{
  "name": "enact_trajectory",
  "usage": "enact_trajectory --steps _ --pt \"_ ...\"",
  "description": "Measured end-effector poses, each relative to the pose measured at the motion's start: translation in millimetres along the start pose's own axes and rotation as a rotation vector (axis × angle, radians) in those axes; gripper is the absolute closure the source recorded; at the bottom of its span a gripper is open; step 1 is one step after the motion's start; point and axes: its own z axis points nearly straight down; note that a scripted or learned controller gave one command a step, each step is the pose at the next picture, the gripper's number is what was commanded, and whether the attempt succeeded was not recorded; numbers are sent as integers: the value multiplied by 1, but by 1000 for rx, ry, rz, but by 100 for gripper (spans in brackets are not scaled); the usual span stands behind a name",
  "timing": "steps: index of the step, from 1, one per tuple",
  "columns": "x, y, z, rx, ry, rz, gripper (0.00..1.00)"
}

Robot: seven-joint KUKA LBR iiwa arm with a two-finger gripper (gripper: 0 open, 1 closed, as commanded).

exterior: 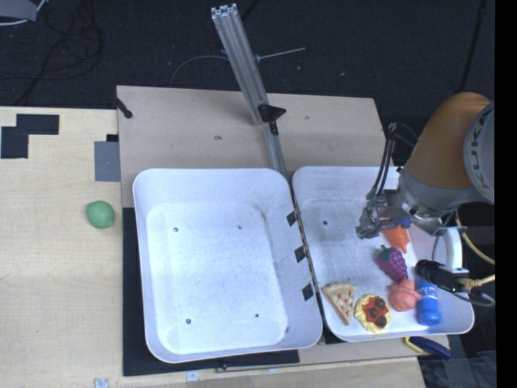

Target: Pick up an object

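Observation:
My gripper [369, 226] hangs low over the right bin [331, 192], in its right-hand middle part. Just to its right lies an orange carrot-like toy [397, 238], close to the gripper's side. Below that sits a purple grape bunch [393, 263]. Along the bin's near edge lie a pizza slice [341, 300], a round red and yellow toy [372, 312], a pink toy [404, 295] and a blue bottle [428, 306]. I see nothing held in the gripper.
The left bin [210, 265] lies beside the right one, with black clips along the shared edge. A green ball [100, 214] rests on the bench far left. A metal rail [246, 63] slants up behind the bins. Cables hang by the arm's wrist.

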Motion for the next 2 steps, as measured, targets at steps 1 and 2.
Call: enact_trajectory --steps 1,2 --pt "5 -4 -44 2 0 -1 100" --pt "4 -3 -62 4 1 0 100"
